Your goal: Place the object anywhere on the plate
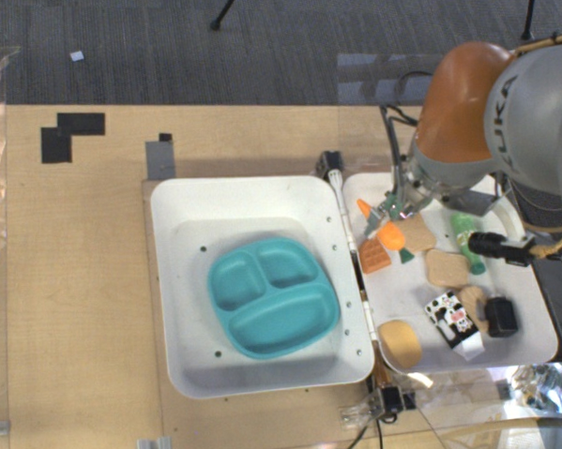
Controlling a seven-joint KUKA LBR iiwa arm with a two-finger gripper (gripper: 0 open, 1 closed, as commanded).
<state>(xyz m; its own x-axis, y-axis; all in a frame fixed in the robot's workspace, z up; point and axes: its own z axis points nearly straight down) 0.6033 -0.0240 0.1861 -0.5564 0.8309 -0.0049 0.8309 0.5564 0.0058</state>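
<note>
The gripper (390, 213) sits low at the right bin's (541, 346) left edge, over an orange piece (391, 236); whether it grips cannot be told. The teal plate (272, 296) lies mid left bin (175, 271). Confirm hold, lift clear, cross the shared rim.

Gripper (390, 213) over right bin (541, 341), perhaps touching orange piece (391, 235).

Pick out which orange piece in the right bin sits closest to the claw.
The small bright orange piece, directly under the claw. The darker orange block lies lower left of it, nearer the bin's edge.
</note>
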